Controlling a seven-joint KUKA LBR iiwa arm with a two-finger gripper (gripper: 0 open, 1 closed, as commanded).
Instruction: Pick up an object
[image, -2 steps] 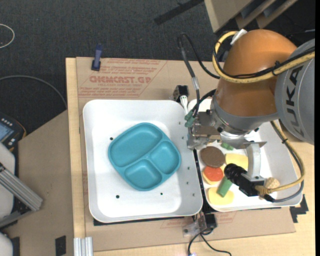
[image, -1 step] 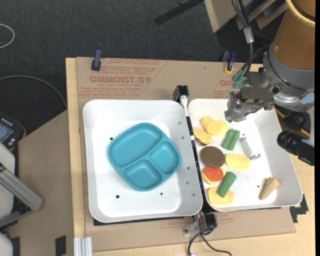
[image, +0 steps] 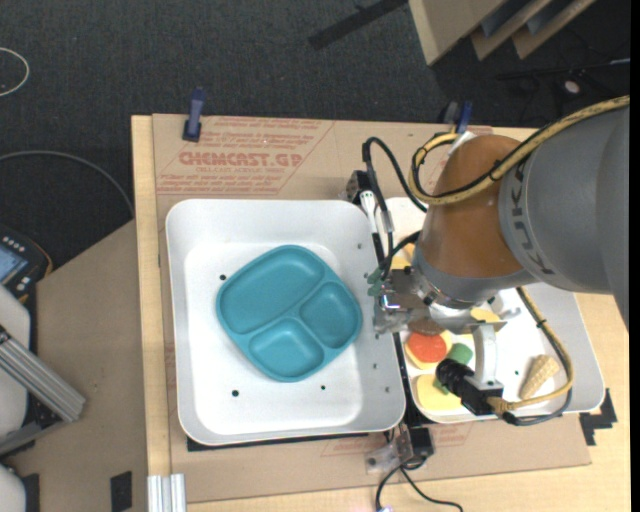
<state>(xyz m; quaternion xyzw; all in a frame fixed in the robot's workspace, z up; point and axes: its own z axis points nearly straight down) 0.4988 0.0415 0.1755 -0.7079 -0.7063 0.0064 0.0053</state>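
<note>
The tool (image: 455, 345) hangs low in the right bin (image: 585, 372), grip state impossible to tell. Just nearer lie an orange piece (image: 427, 347), a green piece (image: 461, 353) and a waffle cone (image: 541, 374). Left, a teal divided plate (image: 288, 311) sits in the left bin (image: 200, 300).
</note>
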